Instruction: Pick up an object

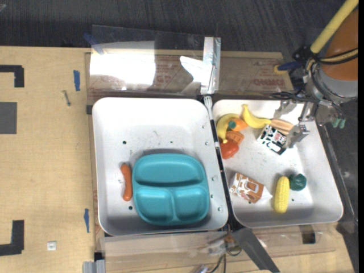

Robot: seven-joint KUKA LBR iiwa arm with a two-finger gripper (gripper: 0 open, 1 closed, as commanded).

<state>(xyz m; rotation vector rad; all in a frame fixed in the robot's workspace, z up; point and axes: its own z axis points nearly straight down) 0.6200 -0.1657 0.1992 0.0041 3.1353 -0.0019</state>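
End effector (297, 131) hangs low over right bin's (324, 209) back corner.

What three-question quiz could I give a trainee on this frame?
1. True or false: the teal divided tray lies in the left bin.
2. Which lies beside the corn cob: A) a dark green item, B) a blue mug, C) a spoon?
3. Which bin does the gripper hang over?

Key: 1 true; 2 A; 3 the right one.
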